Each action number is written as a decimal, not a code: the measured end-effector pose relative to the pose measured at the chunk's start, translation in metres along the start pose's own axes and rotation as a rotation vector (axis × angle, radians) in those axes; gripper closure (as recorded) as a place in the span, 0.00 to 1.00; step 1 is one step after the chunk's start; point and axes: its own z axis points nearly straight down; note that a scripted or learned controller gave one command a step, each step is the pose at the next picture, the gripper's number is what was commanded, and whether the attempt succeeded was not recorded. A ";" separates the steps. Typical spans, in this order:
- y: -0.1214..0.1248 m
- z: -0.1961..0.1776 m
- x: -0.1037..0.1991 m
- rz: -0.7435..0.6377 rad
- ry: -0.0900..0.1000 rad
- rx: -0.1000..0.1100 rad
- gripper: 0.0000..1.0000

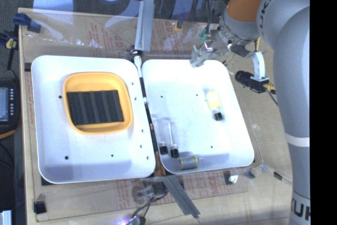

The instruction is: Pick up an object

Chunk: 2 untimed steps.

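Reaching in from the right, arm (279, 60) bending over the right bin (179, 76), orange band up top, gripper (202, 55) hanging at the bin's far rim; finger state impossible to tell. Lying in that bin: yellow marker (214, 103) mid-right, clear tubes (167, 134) and small cylinder (187, 162) near front. Sitting in the left bin (47, 113): yellow tray (97, 104).
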 end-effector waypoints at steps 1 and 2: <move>-0.002 -0.055 -0.025 0.301 -0.002 -0.002 1.00; 0.000 -0.008 0.000 0.267 0.000 0.003 1.00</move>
